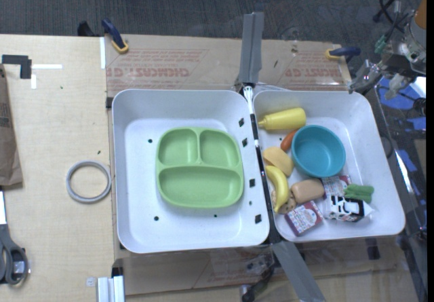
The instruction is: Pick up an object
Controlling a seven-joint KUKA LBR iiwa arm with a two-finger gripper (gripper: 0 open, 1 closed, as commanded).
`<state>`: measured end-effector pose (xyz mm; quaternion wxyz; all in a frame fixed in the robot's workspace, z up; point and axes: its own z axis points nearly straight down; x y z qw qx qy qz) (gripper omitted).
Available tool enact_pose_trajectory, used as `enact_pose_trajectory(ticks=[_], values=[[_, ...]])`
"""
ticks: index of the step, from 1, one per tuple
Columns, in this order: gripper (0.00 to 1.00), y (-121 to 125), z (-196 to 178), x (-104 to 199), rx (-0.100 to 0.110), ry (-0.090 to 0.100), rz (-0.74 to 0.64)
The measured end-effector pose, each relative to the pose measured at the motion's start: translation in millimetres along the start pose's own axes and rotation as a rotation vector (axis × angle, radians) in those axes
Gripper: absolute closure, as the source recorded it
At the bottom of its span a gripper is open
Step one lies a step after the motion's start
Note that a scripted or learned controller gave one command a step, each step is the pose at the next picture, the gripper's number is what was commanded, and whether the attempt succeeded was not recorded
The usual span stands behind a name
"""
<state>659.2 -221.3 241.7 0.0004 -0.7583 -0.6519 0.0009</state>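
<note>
The right bin (380,132) holds several items. A yellow squeeze bottle (281,119) lies at its back, beside a blue bowl (319,151) with a red-orange piece (289,139) tucked against it. A banana (276,186), a tan bread-like piece (306,191), a pink packet (303,218), a black-and-white carton (347,207) and a green item (359,192) fill the front. A green divided plate (200,167) lies in the left bin (129,158). My gripper (371,77) hangs above the right bin's far right corner, away from all the objects.
A tape ring (88,180) and scissors (12,263) lie on the bench left of the bins, near a brown bag (8,132). Clamps (115,36) hold the cardboard behind. A grey post (252,49) rises between the bins. Cables hang at the upper right.
</note>
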Motion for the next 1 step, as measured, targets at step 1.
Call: enact_pose_trajectory(ticks=[1], values=[[0.0,-3.7,61.6,22.3,0.0,0.0,0.023]])
